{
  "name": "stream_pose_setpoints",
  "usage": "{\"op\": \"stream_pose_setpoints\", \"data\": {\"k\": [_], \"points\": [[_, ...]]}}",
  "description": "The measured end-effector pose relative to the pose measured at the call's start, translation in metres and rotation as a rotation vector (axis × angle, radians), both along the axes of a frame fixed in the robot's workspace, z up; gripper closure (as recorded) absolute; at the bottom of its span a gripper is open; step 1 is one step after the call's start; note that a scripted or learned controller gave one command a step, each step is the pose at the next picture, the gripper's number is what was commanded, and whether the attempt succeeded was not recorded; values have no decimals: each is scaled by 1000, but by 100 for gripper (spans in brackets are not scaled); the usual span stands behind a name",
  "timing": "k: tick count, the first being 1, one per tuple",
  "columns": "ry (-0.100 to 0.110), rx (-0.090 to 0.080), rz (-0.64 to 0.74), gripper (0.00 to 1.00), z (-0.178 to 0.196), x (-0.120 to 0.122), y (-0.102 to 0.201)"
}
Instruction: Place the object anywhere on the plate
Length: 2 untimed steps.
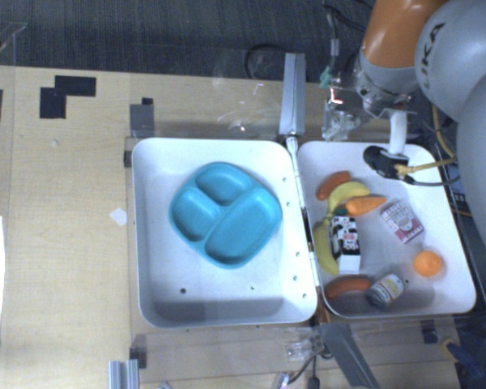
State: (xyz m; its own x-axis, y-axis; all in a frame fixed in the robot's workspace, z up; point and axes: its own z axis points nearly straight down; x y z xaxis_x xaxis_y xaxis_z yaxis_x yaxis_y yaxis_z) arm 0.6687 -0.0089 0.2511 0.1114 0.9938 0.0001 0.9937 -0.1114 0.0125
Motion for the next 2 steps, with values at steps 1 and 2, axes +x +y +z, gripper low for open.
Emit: {"op": "stream_pose_setpoints", "data": {"k": [1, 2], "points": [[10, 2, 68, 100, -63, -39, 71], [7, -1, 417, 100, -65, -94, 86]]}}
